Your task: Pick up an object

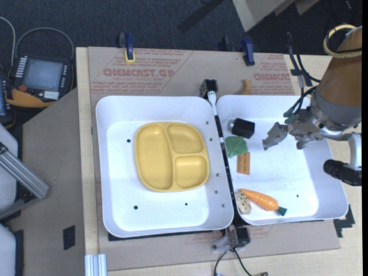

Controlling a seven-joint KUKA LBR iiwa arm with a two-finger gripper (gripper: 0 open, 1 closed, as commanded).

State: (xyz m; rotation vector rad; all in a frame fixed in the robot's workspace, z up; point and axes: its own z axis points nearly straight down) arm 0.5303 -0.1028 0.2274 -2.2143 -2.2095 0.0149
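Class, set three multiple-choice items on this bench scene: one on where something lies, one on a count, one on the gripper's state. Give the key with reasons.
1. Where does the carrot lie?
A. right bin, near edge
B. left bin
C. on the yellow tray

2. How many compartments has the yellow tray?
A. two
B. three
C. five

3. What is the gripper doing?
A. gripping the carrot
B. gripping the black block
C. open, holding nothing

Key: A, it rests low in the right bin; B, three hollows show; C, its fingers stand apart with bare bin floor between them.

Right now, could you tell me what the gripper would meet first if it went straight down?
Probably the bare floor of the right bin; the gripper hangs right of the black block, though depth is unclear.
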